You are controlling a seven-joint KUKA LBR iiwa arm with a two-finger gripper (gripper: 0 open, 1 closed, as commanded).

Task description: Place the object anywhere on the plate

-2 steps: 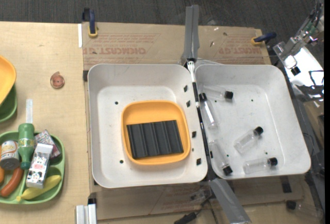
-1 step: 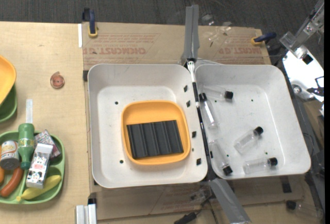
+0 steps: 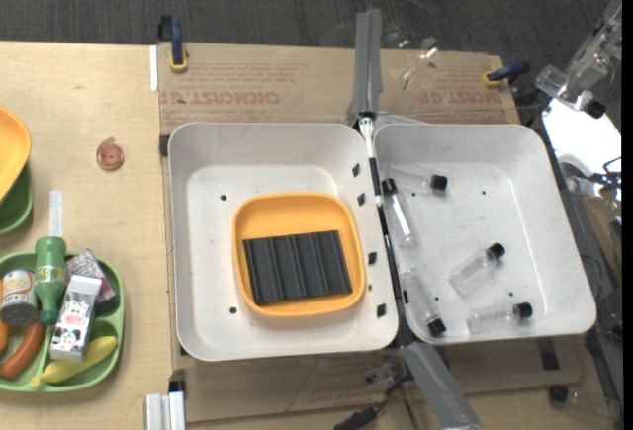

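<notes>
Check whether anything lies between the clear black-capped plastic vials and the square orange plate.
The bins' adjoining white walls stand between the clear vials and the orange plate; a black ribbed slab covers the plate's middle.

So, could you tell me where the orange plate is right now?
In the camera view the orange plate sits in the middle of the left bin, with a dark ribbed block lying on it.

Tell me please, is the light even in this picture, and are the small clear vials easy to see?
Camera view: the light is soft and even over both bins, with faint shadows. The clear vials nearly vanish against the white right bin; mainly their black caps stand out. A bright overexposed patch sits at the right.
</notes>
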